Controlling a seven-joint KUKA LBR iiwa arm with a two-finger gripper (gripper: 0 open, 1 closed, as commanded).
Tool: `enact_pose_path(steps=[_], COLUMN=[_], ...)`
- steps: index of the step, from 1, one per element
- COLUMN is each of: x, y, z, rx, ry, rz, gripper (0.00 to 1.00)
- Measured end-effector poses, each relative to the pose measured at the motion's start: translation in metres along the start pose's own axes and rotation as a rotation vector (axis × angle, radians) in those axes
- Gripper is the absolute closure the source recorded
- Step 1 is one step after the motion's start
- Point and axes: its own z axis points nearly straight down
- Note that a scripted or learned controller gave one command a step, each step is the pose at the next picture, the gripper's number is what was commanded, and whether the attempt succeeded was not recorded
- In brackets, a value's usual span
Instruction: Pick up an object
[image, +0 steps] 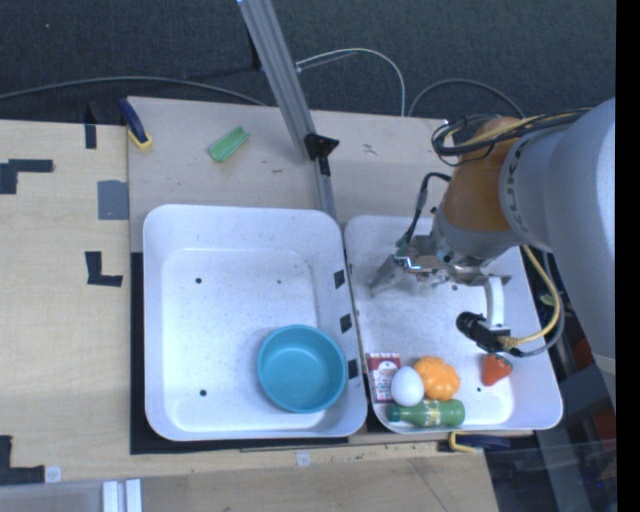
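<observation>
My gripper (438, 286) hangs over the upper middle of the right bin (530, 400). It is open, with one finger (384, 276) pointing left and the other (493, 299) to the right, and nothing between them. Along that bin's front edge lie a small red-and-white box (384, 377), a white egg (407, 386), an orange fruit (438, 376), a green bottle (428, 412) on its side and a small red piece (495, 370). All of them lie below the gripper in the view, apart from it. A blue bowl (300, 368) sits in the left bin (170, 300) at its front right.
A slanted metal pole (288, 90) comes down to the gap between the bins. On the bench behind the left bin lie a green block (228, 144) and a blue-and-yellow tool (135, 124). Cables loop around the wrist and along the right bin's right side.
</observation>
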Motion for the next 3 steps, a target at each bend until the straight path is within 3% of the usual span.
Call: enact_pose_path(steps=[1, 3], x=[0.001, 0.003], y=[0.001, 0.003], z=[-0.013, -0.115], rx=[-0.003, -0.006], ry=[0.001, 0.0], rz=[-0.001, 0.0], gripper=[1.0, 1.0])
